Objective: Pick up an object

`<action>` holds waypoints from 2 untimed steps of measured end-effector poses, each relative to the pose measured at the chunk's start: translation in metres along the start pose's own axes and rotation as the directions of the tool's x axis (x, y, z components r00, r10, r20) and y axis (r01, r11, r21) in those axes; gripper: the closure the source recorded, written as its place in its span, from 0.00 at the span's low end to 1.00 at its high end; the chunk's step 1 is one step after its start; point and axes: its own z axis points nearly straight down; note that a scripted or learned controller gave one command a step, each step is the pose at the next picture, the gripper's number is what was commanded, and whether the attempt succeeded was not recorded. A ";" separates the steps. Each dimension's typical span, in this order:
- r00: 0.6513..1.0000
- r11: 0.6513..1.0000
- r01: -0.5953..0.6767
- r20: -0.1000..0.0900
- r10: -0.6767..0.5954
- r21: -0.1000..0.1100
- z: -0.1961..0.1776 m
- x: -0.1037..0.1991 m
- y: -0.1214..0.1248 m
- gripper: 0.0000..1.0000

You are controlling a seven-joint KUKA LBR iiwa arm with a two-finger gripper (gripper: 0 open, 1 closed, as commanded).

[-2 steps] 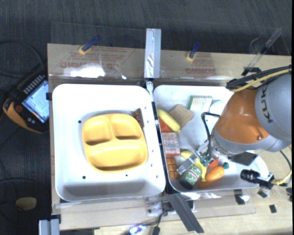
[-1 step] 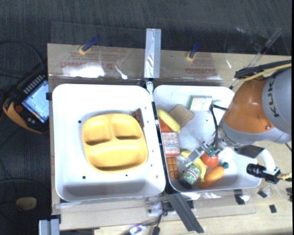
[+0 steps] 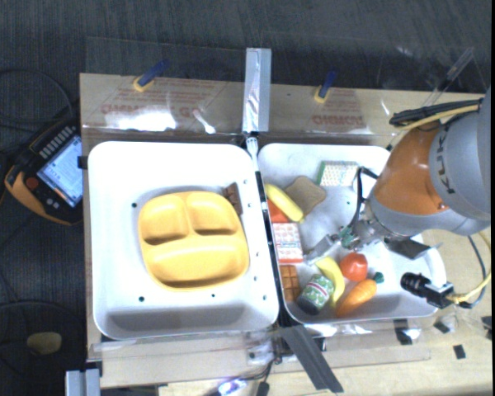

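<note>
**Arm over the right bin, above the toy food**

The bench (image 3: pixel 99 106) carries two white bins side by side. The left bin (image 3: pixel 115 304) holds a yellow tray (image 3: pixel 194 238) with three compartments, lying flat near the middle, and a small brown piece (image 3: pixel 232 195) sits by the tray's upper right corner against the divider.

The arm (image 3: pixel 445 176), grey with an orange band, reaches in from the right and hangs over the right bin (image 3: pixel 293 162). Its gripper (image 3: pixel 352 236) is low over the middle of that bin, just above the tomato (image 3: pixel 355 266). I cannot tell how the claw stands, and nothing is seen held in it.

The objects to pick lie in the right bin's left and lower parts. A bread slice (image 3: pixel 307 192) and a banana (image 3: pixel 283 202) lie near the top left, with a green-and-white box (image 3: pixel 338 173) beyond them. A red-printed carton (image 3: pixel 286 242) lies along the divider, a waffle (image 3: pixel 289 281) below it. Low in the bin, a second banana (image 3: pixel 332 274), a green can (image 3: pixel 315 294), the tomato and a carrot (image 3: pixel 356 295) crowd together, touching.

Left of the bench, a handheld pendant (image 3: pixel 54 176) lies on the floor.
</note>
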 end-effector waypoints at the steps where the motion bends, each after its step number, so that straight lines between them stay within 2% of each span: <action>1: 0.998 0.998 0.058 0.010 -0.058 -0.007 -0.001 -0.004 -0.037 0.00; 2: 0.952 0.952 0.306 0.011 -0.306 0.000 -0.001 -0.009 0.024 0.00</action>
